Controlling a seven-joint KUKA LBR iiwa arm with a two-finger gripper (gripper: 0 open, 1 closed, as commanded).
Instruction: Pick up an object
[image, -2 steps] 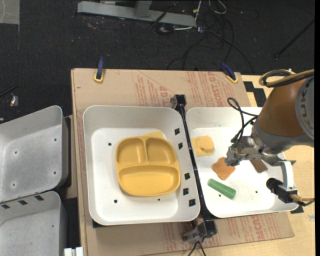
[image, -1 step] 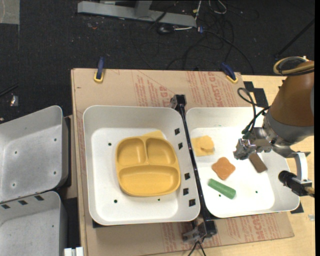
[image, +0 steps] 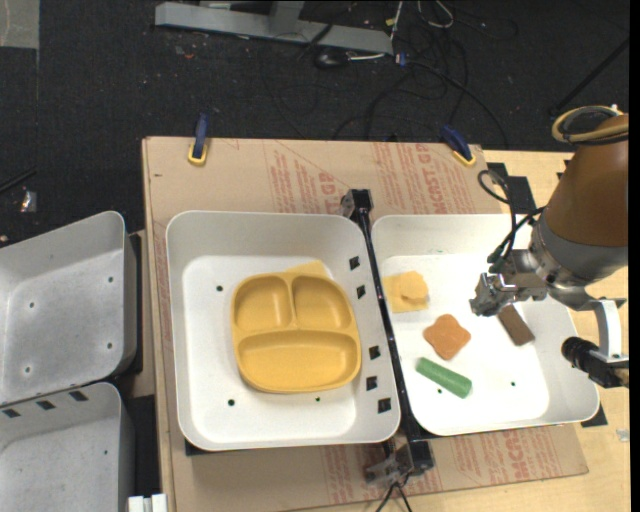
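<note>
Brown block (image: 516, 325) just beside gripper (image: 487, 298) (right bin) — unheld.

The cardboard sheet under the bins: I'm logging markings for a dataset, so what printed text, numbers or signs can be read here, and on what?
Red print on the cardboard sheet, behind the left bin: rotated, too blurred to read.
Red print behind the right bin: upside down, not legible.
Red print on the sheet's front edge: too blurred to read.
Yellow divided tray, bins, food pieces: no text.
</note>
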